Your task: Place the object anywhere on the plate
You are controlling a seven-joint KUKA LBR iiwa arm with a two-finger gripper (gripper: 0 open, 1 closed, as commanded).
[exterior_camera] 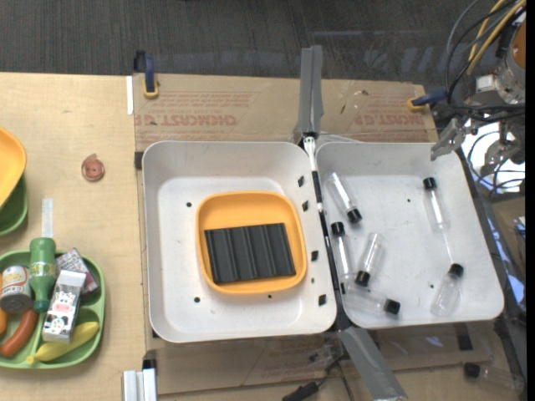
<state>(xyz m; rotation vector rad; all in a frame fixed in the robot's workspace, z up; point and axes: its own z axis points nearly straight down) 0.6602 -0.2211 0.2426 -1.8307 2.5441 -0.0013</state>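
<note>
Counter (67,124) carries two white bins. Left bin (167,307): orange plate (251,210) centered, dark ridged block (250,252) lying on it. Right bin (401,182): clear black-capped tubes (343,199) scattered. Tool (489,86) at 2 o'clock; open or closed, cannot tell.

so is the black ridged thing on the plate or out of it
On it. The black ridged block lies flat inside the orange plate, whose rim shows all around it, in the left bin.

Two white bins (159,224), one plate (251,207), six capped tubes (343,197).
</note>
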